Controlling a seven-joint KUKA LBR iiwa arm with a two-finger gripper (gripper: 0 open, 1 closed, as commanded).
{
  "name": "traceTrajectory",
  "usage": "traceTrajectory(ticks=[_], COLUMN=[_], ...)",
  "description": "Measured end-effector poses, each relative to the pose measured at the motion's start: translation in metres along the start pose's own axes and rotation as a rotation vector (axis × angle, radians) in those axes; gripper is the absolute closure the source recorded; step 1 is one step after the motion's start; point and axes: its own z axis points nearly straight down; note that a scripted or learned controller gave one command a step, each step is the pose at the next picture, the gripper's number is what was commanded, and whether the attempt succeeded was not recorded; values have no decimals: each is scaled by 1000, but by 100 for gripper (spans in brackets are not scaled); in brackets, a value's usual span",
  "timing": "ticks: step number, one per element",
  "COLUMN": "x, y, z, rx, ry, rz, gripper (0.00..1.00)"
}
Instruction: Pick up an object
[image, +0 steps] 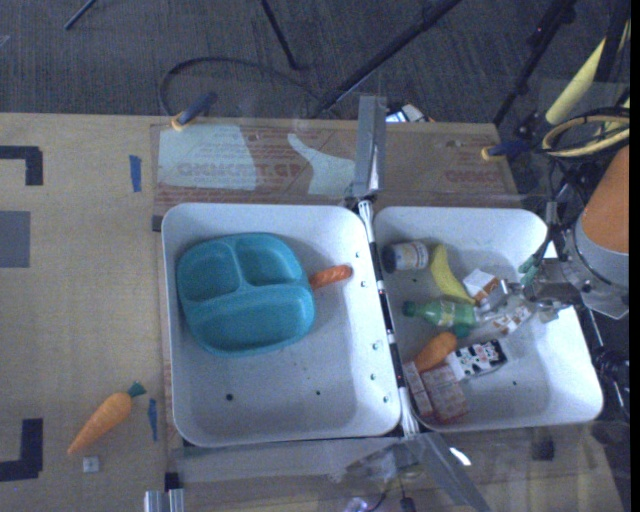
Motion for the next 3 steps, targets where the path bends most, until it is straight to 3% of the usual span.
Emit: traceTrajectory(ticks=[1, 2, 3], x=[-13, -15, 8], y=[49, 49, 14], z=[137, 127, 149], rx=[-6, -7, -12], ry=[-2, -3, -6], rz=[-221, -219, -259], gripper=[0, 100, 100])
